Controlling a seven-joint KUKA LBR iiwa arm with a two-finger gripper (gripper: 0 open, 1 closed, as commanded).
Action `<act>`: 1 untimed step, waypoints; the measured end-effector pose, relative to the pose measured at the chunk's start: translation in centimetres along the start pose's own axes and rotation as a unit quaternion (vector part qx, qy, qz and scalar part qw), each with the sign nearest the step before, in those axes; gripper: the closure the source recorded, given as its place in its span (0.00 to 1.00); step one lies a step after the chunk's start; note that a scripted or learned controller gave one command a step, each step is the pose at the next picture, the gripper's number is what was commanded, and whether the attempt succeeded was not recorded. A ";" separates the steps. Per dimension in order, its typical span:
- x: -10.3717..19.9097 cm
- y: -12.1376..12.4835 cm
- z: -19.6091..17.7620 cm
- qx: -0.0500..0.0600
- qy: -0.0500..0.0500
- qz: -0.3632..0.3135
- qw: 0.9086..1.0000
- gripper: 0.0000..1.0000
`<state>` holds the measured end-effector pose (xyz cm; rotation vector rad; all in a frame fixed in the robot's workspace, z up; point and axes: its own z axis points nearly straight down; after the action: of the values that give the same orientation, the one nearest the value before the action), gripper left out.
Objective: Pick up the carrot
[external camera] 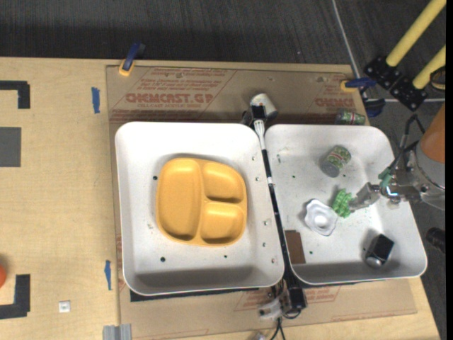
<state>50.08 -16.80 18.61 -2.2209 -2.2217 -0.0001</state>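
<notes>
Even, bright overhead lighting; the two white bins approach overexposure, with mild glare on their rims. Shadows are short and soft (darkest along the near edge of the left bin and beneath the yellow tray). Focus is moderately soft throughout, small objects lacking detail; the dark floor shows little texture.

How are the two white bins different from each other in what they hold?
The left bin holds one large yellow divided tray; the right bin holds several small things, among them a green piece and a black block. The hand reaches into the right bin, not the left. Both are shallow and white.
</notes>
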 end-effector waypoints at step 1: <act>8.2 -2.2 0.2 0.002 0.001 0.084 0.996 0.00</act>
<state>47.91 -8.56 18.44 -2.3965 -2.0259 0.0016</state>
